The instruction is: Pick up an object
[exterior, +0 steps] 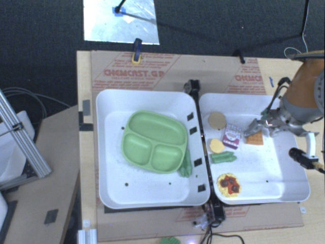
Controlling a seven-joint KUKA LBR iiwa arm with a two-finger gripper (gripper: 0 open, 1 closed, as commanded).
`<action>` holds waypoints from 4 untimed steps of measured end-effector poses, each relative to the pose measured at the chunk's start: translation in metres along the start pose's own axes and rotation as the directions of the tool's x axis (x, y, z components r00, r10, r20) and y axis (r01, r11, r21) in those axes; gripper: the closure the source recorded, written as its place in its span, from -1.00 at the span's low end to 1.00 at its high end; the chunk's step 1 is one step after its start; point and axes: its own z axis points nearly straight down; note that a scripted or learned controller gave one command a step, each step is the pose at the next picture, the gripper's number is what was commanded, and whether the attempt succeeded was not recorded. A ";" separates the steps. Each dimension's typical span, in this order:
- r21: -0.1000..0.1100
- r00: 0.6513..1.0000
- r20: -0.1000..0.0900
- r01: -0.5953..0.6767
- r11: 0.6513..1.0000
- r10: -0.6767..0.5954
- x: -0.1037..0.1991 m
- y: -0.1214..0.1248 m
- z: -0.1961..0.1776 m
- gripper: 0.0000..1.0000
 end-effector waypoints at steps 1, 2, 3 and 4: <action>-0.008 1.000 -0.001 0.004 1.000 -0.004 0.004 0.002 -0.016 1.00; -0.008 1.000 -0.001 0.004 1.000 -0.004 0.004 0.002 -0.016 -1.00; -0.007 1.000 -0.002 0.012 1.000 -0.012 0.047 0.071 0.005 -1.00; -0.005 1.000 -0.001 0.009 1.000 -0.009 0.044 0.069 -0.007 1.00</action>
